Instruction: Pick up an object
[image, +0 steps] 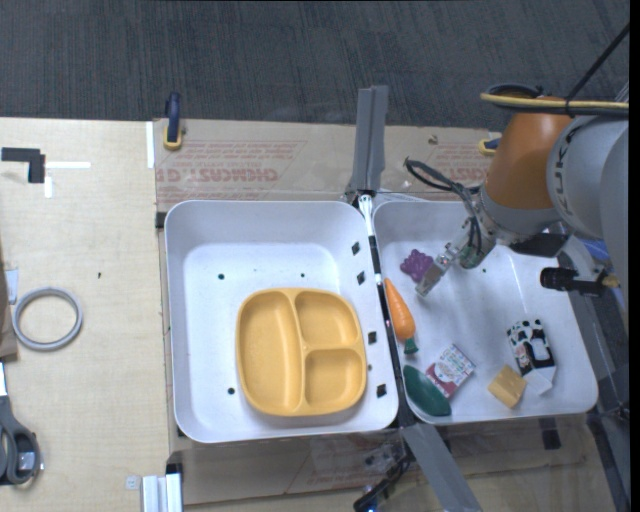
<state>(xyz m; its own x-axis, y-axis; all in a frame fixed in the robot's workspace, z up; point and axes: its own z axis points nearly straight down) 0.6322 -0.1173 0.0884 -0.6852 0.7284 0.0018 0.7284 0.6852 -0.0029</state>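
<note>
Arm reaching in from the right, wrist bent down and to the left.

The grey arm (590, 170) enters at the upper right; its orange band (525, 160) sits just above the wrist; a black cable loops off the wrist's left side; the gripper (430, 282) slants down-left, low over the upper-left part of the right bin (570, 400); its slim fingers (437, 272) lie close together with nothing visible between them.

Tape roll (45, 318) on bench (left side), blue clamp (174, 120), scissors (18, 450)
</note>
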